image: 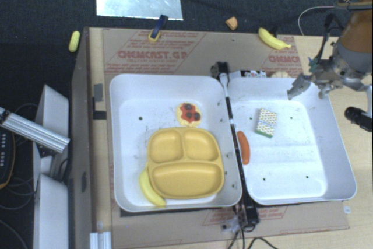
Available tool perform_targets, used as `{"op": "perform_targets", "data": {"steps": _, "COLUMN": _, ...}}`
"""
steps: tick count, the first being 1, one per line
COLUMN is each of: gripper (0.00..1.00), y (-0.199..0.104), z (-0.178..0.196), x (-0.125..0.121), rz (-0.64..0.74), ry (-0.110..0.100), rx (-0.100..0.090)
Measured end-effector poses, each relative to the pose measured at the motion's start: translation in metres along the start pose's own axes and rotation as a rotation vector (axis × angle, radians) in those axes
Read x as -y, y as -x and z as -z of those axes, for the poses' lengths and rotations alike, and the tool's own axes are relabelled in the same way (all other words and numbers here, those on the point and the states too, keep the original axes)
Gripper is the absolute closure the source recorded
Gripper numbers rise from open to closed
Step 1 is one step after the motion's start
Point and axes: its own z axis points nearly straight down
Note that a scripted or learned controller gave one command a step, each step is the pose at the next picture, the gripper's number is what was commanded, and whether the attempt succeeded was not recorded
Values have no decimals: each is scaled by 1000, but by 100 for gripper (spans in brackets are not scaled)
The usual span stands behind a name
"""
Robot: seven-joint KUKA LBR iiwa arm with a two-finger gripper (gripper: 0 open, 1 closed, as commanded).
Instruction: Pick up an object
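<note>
In the right bin (326,183): patterned block (266,123); sausage (245,147) by the divider.

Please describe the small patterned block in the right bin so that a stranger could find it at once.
Look at the right white bin. In its upper middle lies a small patterned block, pale with tiny dots and a green edge. Its only neighbour, the orange carrot-like piece, is long and lies against the left wall.

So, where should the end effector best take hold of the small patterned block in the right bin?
Probably across the two long sides of the patterned block, coming straight down from above. It lies flat on the right bin floor, slightly turned, with free space all around; the orange sausage lies apart from it.
</note>
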Motion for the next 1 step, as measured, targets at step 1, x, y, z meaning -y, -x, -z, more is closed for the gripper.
{"op": "perform_targets", "data": {"steps": 1, "gripper": 0, "y": -45, "z": -32, "x": 4, "rz": 2, "ry": 0, "rx": -1}}
